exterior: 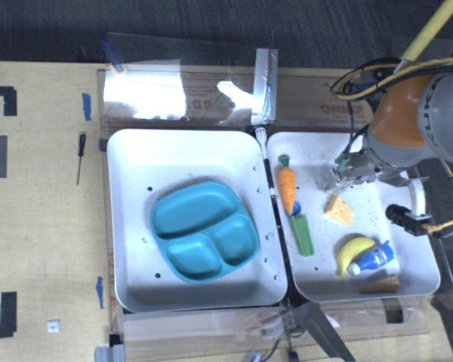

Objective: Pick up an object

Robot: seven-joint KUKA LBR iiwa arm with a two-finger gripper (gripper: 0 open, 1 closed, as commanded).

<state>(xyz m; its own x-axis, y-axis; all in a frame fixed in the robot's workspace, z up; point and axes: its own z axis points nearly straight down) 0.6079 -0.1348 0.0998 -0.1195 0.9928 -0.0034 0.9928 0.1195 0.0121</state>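
Observation:
The right bin (423, 277) holds several small objects. An orange carrot (288, 188) with a green top lies along its left side, with a green stick (303, 234) just below it. A yellow cheese wedge (339, 211) sits in the middle. Toward the front lie a yellow banana (352, 252), a blue and white tube (375, 259) and a brown piece (380, 283). My gripper (346, 172) hangs over the bin's back part, just above and behind the cheese wedge and to the right of the carrot. Nothing shows in its grasp.
The left bin (128, 157) holds a blue divided plate (204, 230). A metal divider (263, 89) and clear sheeting stand behind the bins. Cables (362, 78) loop above the arm's orange band (400, 115). A black fitting (405, 217) sticks out by the right rim.

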